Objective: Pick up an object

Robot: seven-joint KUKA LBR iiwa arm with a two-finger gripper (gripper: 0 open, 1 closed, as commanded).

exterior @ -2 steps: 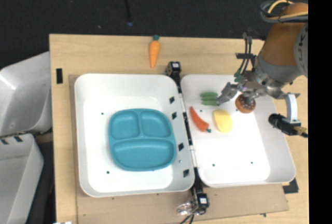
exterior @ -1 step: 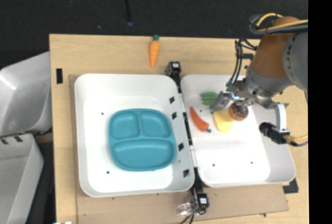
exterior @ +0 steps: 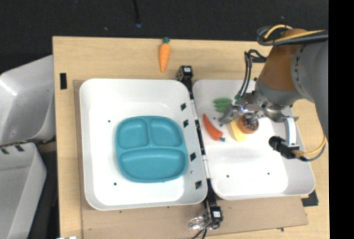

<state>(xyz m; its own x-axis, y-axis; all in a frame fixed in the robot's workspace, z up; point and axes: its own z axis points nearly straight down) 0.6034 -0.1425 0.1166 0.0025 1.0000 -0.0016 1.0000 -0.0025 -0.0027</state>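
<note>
Fingers of our gripper sit low over the yellow toy in the right bin; we cannot tell if they are released or clenched. We should squeeze the toy at its middle and lift straight up, keeping away from the red pepper just beside it.

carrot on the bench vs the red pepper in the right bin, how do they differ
The carrot lies on the bare wooden bench outside both bins; the red pepper lies inside the right bin, near the gripper. The carrot is orange and points nearly straight up and down the view; the pepper is red-orange and lies slanted. The carrot sits alone; the pepper has a yellow object close by. Both are small, tapered and green-tipped.
</note>
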